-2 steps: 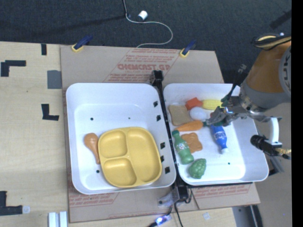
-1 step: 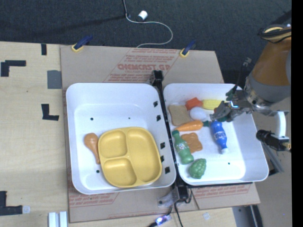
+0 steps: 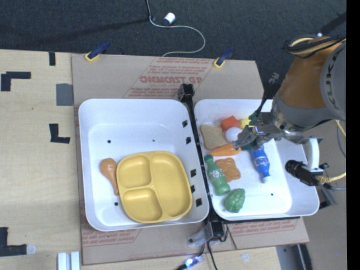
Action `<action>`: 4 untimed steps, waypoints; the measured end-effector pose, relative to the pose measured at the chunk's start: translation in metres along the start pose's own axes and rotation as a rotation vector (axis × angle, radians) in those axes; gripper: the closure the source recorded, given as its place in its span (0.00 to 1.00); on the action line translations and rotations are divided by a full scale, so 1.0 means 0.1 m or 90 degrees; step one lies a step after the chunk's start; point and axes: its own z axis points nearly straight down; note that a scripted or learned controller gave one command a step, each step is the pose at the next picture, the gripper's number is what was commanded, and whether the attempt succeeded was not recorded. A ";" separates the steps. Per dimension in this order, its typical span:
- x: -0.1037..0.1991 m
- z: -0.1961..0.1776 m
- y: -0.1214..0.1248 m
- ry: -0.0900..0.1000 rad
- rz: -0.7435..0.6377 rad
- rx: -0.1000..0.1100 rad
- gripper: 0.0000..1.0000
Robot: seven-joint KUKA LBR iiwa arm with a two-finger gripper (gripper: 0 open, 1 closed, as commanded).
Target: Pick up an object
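Bins sit side by side on a cardboard-covered worktop, seen from above at a slant. The left bin holds a yellow divided plate with three sections, and a small orange drumstick-shaped toy touching the plate's left edge.

The right bin holds a cluster of small toy foods. Near its upper left lie a tan bread-like piece, an orange-red block and a white ball. Below them an orange carrot lies across, with a flat orange piece under it. A green bottle lies along the bin's left wall, and a green leafy lump sits near the bottom edge. A blue bottle lies tilted toward the middle.

Reaching in from the right, the grey arm with its orange band lowers its pincer over the cluster, just beside the white ball and above the carrot's right end. The tips are dark and crowded by the toys, so I cannot tell whether they are apart or together, or whether anything sits between them.
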 end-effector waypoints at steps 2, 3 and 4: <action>0.64 0.02 -0.07 -0.001 0.002 0.001 1.00; 0.61 -0.09 -0.03 0.000 0.002 -0.001 1.00; 0.66 0.03 -0.10 -0.001 0.003 0.001 1.00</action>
